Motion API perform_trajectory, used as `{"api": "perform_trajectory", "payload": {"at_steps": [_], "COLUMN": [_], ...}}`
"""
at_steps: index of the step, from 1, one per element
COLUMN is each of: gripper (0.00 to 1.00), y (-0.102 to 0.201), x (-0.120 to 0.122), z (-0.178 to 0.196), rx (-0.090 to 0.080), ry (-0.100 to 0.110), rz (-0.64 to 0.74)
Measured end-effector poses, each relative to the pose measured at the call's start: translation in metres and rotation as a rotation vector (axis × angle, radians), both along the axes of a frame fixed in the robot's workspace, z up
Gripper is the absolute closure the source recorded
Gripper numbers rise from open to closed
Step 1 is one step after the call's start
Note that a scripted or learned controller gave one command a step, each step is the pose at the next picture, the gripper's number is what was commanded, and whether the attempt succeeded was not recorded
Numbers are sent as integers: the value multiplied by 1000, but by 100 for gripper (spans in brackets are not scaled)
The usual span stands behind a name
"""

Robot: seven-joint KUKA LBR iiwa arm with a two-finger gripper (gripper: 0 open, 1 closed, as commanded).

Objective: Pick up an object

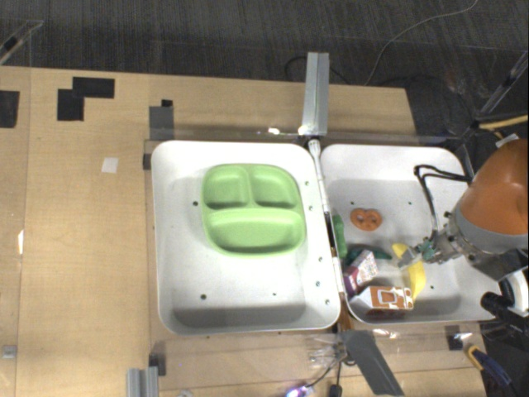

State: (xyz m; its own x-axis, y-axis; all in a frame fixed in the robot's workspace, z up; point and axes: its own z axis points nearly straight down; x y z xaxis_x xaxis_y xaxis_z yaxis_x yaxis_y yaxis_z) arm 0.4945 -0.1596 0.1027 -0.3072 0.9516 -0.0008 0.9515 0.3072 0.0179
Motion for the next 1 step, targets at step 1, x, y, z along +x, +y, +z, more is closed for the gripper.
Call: {"api": "perform_trajectory", "payload": {"at_steps": [1], "gripper": [100], "y": [81], "x": [48], "z": [114], "rx": [-4], "ry": [12], "rz": [-60]}}
